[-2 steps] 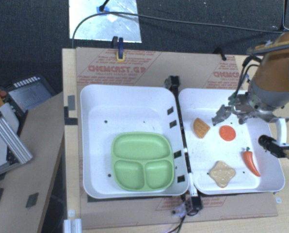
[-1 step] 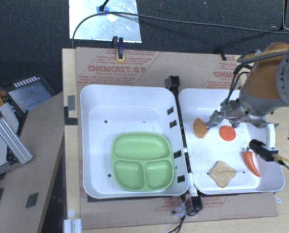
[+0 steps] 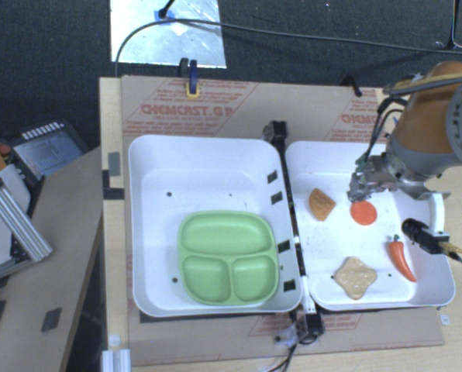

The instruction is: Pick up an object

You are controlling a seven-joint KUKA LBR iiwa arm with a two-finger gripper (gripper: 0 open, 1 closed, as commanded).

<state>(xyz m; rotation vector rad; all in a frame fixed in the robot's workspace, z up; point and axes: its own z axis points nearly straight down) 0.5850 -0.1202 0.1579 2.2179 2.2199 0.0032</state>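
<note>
The right bin (image 3: 328, 157) holds a small brown bread-like piece (image 3: 321, 204), a flat red-orange disc (image 3: 363, 213), a red chili pepper (image 3: 402, 260) and a tan cookie-like piece (image 3: 356, 277). My gripper (image 3: 362, 188) hangs over the right bin, just above the upper edge of the red-orange disc and to the right of the brown piece. Nothing shows between its fingers. Its tips are dark and small against the bin floor.
The left bin (image 3: 149, 169) holds a green three-compartment plate (image 3: 227, 256). A black divider strip (image 3: 285, 208) runs between the bins. The grey arm with its orange band (image 3: 432, 122) comes in from the right over the bin's far corner.
</note>
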